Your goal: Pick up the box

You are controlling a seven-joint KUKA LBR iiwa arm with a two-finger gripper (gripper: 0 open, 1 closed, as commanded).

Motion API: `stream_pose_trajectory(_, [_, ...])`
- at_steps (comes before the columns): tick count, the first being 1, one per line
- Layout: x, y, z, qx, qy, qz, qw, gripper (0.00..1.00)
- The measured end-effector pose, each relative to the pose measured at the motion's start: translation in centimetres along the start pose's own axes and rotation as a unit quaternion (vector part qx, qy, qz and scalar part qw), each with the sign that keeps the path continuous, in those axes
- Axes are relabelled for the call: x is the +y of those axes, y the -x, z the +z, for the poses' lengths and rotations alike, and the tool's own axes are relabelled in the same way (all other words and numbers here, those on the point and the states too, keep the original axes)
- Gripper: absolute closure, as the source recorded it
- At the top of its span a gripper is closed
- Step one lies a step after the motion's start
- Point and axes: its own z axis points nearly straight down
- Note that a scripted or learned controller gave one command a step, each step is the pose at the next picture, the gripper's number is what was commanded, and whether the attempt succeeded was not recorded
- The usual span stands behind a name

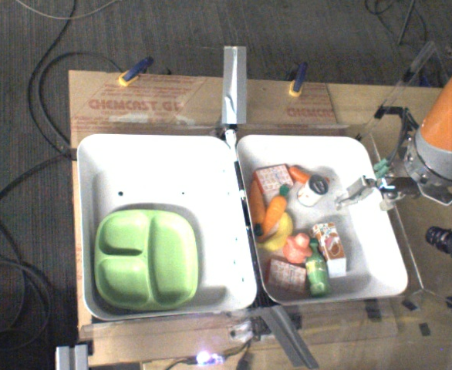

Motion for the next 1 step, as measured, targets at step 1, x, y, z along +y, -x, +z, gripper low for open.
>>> stream_pose_trajectory(1, [0.00, 0.00, 0.00, 0.000, 0.000, 0.000, 1.0000, 0.00])
